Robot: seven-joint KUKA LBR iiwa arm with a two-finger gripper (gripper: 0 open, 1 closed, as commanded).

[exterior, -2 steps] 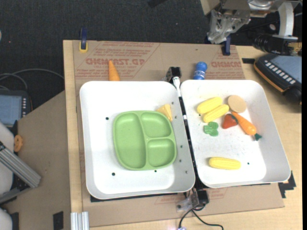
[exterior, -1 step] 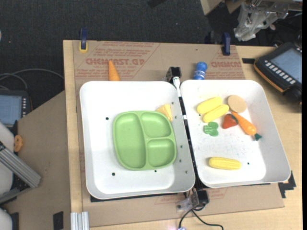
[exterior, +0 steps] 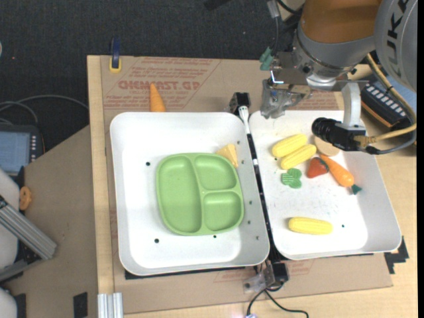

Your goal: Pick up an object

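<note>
The gripper (exterior: pixel 274 105) is seen hanging over the far rim of the right bin (exterior: pixel 371 240), close to the divide between the 2 bins; whether it is open or closed cannot be told from this view. The pickable things are gathered mostly in that right bin. Nearest the gripper, 2 yellow cobs (exterior: pixel 294 150) are laid side by side and touching, both slanted the same way. Just in front of them a small green piece (exterior: pixel 290 178) is found, and beside it a red piece (exterior: pixel 317 167) is pressed against an orange carrot (exterior: pixel 339 170), whose green tip is pointed toward the near right. A third yellow piece (exterior: pixel 309 226) is set well apart from the rest, near the bin's front edge. In the left bin (exterior: pixel 132 237), a green plate (exterior: pixel 199 193) with 3 compartments is placed in the middle, and a yellow wedge (exterior: pixel 229 154) is lodged between the plate's far right edge and the bin wall. Outside the bins, an orange cone (exterior: pixel 156 99) is left on the cardboard sheet (exterior: pixel 192 75), and a blue clamp (exterior: pixel 116 57) is fixed at the sheet's far left corner. Red print is carried across the cardboard, but it is too blurred to be read with certainty. On the arm (exterior: pixel 344 18), at the upper right, the letters "UKA" can be made out.
</note>
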